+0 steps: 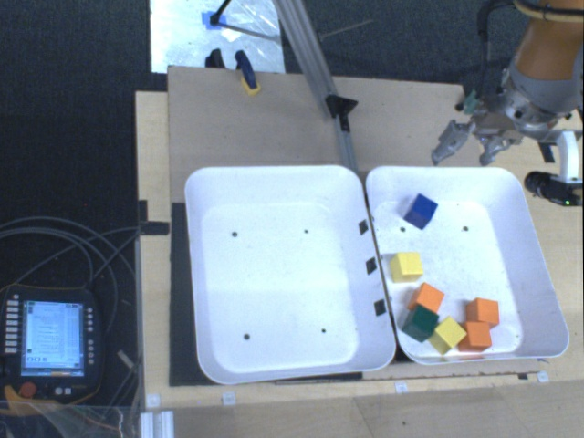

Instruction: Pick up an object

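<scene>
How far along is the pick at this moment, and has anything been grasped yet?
Nothing looks picked. The gripper hangs open above the far rim of the right bin, nothing between its fingers. All the blocks lie in that bin: the blue block nearest the gripper, a yellow block mid-bin, the rest clustered at the near edge. Still left: descend, close on a block, lift.

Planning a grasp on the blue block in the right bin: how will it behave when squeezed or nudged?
The blue block looks like a rigid, flat-faced cube, so it should hold its shape and slide rather than roll. It lies turned at an angle, so a misaligned pinch may twist it. It sits apart from the other blocks, leaving room around it.
</scene>
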You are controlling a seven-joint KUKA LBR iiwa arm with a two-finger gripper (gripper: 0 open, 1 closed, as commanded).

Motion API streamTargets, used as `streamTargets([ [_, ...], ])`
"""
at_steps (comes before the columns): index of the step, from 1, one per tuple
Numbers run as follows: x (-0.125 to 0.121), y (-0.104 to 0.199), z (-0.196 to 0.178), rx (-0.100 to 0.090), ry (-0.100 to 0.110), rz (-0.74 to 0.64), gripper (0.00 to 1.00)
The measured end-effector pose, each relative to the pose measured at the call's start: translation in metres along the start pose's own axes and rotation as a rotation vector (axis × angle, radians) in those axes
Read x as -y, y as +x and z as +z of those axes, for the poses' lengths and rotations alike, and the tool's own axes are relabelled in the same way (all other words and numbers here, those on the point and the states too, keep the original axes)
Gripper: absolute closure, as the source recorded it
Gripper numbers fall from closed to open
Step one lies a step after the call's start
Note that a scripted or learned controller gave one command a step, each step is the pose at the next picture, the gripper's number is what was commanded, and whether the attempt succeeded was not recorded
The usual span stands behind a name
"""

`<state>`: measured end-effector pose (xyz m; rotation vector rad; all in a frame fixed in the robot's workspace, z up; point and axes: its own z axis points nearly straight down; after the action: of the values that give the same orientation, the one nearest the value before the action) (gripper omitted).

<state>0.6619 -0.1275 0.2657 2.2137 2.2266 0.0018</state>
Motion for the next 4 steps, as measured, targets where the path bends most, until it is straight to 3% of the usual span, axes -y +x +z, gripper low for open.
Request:
streamTargets([
  [1, 0.000, 0.000, 0.000, 0.001, 0.000, 0.000, 0.00],
  [4, -0.006, -0.013, 0.133, 0.000, 0.004, 0.004, 0.00],
])
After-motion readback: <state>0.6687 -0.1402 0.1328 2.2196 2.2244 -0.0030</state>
